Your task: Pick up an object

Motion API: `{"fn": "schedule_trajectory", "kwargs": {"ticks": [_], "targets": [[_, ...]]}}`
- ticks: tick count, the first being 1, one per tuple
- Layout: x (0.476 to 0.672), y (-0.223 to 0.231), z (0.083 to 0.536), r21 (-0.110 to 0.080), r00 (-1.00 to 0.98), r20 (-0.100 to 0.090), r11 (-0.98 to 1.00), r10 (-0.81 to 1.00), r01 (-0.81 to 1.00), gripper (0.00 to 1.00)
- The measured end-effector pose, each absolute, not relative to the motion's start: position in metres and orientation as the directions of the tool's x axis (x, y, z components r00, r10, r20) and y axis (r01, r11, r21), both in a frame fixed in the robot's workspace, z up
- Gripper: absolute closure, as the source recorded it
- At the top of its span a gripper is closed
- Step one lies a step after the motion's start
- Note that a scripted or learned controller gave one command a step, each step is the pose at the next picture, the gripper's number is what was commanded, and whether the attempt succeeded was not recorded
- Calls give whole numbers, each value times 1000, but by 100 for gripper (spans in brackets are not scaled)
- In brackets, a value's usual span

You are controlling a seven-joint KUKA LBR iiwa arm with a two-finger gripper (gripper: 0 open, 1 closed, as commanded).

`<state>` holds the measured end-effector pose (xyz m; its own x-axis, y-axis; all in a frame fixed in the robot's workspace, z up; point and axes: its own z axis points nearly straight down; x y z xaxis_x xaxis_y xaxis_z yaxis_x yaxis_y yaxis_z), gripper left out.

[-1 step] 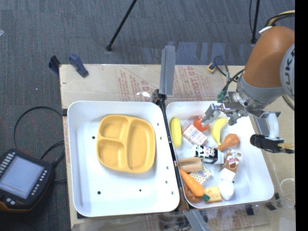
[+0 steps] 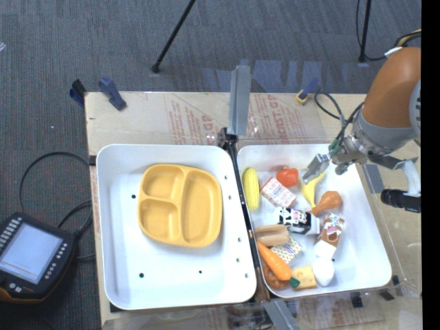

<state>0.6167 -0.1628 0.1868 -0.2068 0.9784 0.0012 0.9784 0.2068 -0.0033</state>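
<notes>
The gripper (image 2: pixel 328 159) hangs with its fingers spread over the far side of the right bin (image 2: pixel 380 253), just above the banana (image 2: pixel 313 188), and might slip off it because other toys crowd close.

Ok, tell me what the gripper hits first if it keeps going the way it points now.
Probably the banana: the gripper points down-left into the right bin, and the banana lies just past its fingertips. Its height above the banana is unclear from this slant.
</notes>
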Motion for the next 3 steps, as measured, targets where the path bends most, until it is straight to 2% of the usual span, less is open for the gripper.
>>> {"fn": "schedule_trajectory", "kwargs": {"ticks": [1, 2, 3], "targets": [[620, -177, 94, 8, -444, -2, 444, 896, 896, 0], [621, -178, 105, 11, -437, 0, 437, 899, 899, 100], [620, -178, 104, 10, -437, 1, 437, 900, 900, 0]]}}
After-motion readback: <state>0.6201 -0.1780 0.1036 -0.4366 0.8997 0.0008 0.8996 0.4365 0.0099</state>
